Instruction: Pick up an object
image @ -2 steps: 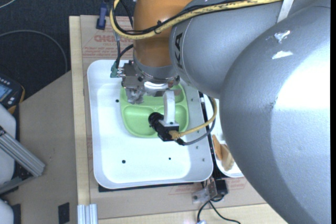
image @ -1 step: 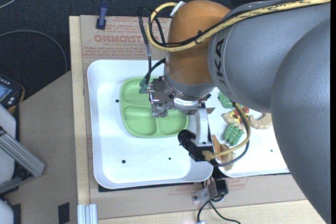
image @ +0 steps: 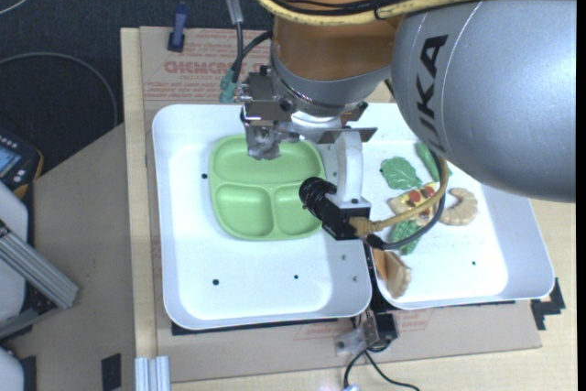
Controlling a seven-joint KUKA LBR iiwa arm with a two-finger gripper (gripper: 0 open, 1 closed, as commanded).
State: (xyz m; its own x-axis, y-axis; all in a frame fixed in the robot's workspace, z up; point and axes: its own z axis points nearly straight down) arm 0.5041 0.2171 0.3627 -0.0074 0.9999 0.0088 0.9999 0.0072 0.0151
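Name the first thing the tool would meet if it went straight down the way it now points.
Most likely the green divided plate in the left bin. The tool hangs over the plate's far compartment, so it would meet that part first, though a single slanted view leaves its exact height unclear.
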